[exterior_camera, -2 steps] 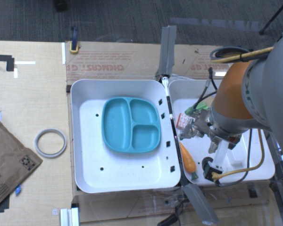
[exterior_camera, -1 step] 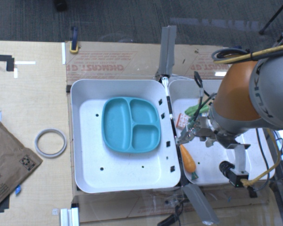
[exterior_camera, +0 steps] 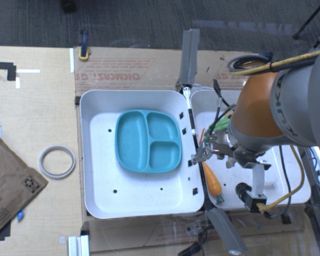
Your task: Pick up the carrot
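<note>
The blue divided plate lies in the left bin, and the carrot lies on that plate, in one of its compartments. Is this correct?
Not quite. The camera view shows the blue divided plate in the left bin, but the carrot is not on it. The carrot lies in the right bin, along its left wall, below the arm.

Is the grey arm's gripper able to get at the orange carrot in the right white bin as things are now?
Probably yes. The orange carrot lies uncovered along the left wall of the right white bin, with the gripper just above its upper end. That wall sits very close beside it, which may hinder a grasp.
</note>
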Available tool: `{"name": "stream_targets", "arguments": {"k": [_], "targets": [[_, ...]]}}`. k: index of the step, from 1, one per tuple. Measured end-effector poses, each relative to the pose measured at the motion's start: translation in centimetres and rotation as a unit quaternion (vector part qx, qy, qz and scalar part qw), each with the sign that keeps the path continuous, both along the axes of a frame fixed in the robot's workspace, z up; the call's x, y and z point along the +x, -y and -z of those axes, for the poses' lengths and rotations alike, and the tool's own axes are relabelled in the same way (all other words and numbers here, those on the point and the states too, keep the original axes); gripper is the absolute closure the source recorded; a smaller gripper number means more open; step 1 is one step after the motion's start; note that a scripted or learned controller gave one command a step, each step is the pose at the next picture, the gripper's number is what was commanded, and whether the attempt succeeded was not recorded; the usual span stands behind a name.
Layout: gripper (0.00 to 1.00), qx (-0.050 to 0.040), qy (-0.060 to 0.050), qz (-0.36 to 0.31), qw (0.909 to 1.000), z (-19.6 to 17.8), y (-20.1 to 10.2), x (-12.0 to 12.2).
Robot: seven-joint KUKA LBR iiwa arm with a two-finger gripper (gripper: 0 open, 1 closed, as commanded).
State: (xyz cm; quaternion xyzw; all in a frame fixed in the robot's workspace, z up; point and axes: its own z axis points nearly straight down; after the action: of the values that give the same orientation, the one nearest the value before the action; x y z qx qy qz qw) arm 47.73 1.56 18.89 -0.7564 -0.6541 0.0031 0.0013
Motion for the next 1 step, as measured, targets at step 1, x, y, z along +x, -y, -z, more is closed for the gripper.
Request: {"name": "stream_targets", "arguments": {"k": [1], "targets": [[0.00,-0.0024,0.001,0.119,0.9929,-21.87,0.87,0.21]]}}
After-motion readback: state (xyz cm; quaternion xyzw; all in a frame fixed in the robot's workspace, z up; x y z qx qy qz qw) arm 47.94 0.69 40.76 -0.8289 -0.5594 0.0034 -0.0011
